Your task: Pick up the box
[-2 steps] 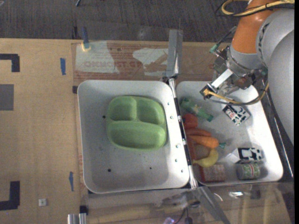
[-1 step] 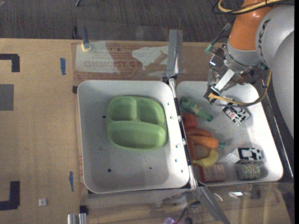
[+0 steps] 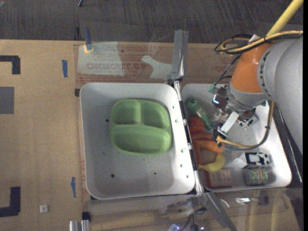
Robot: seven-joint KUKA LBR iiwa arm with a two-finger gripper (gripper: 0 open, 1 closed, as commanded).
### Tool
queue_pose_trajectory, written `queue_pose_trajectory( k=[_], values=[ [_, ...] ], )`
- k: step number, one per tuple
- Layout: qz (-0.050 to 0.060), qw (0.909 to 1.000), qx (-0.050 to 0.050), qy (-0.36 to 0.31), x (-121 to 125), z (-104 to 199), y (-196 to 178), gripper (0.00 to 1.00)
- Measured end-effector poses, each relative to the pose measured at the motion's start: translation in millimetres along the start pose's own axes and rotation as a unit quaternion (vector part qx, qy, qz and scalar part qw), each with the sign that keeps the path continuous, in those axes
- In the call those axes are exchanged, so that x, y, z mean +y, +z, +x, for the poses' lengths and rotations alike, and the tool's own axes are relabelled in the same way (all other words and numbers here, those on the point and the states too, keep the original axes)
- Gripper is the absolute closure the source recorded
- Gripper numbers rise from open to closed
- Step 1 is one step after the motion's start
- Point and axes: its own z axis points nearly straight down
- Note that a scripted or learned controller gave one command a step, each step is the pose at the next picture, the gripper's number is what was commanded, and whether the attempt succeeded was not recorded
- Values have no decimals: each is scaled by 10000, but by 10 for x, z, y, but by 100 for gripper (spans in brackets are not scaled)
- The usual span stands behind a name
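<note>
My gripper (image 3: 217, 110) hangs low over the upper middle of the right bin (image 3: 279, 143), under the orange-banded wrist. It sits just right of a green bottle (image 3: 196, 106) and above a pile of orange and red items (image 3: 201, 134). A small pinkish box (image 3: 220, 178) lies at the bin's front edge, well below the gripper and apart from it. A black-and-white patterned small box (image 3: 257, 158) lies at the front right, also clear of the gripper. Nothing can be seen held.
A yellow banana (image 3: 215, 164) lies between the orange pile and the pinkish box. A greenish can (image 3: 255, 175) rests on its side at the front right. The left bin (image 3: 96, 167) holds a green divided plate (image 3: 140, 126). A metal divider (image 3: 185, 129) separates the bins.
</note>
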Motion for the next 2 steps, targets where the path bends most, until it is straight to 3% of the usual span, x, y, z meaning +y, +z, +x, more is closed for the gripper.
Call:
queue_pose_trajectory(
  k=[1,2],
  values=[
    [6,9998,-7,-180,133,220,-986,100],
    [2,9924,-3,-1228,317,-30,7,100]
  ],
)
